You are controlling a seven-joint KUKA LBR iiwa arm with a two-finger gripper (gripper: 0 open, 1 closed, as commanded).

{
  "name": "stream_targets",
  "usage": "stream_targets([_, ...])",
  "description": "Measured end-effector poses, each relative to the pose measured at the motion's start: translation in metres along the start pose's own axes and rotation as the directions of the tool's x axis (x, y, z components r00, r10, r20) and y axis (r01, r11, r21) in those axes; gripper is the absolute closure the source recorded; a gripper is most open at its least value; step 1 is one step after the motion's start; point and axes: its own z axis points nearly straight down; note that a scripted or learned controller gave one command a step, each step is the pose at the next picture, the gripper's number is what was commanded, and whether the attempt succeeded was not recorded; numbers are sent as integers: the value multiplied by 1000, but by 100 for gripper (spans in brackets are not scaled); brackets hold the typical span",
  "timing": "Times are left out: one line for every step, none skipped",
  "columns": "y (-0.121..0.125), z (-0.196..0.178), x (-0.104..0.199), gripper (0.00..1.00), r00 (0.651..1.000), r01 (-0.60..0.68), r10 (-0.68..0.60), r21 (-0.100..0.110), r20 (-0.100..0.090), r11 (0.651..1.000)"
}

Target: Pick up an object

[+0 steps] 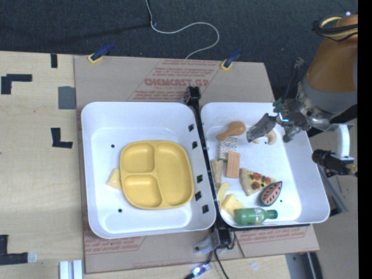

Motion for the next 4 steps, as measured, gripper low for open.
stream_targets([2, -7, 0, 0, 1000, 3, -3, -13, 1, 1000])
stream_targets([-6, 41, -2, 0, 1000, 2, -2, -9, 2, 1000])
stream_targets([-6, 84, 0, 0, 1000, 3, -3, -10, 1, 1000])
stream_targets([-9, 134, -9, 0, 1000, 2, -2, -8, 1, 1000])
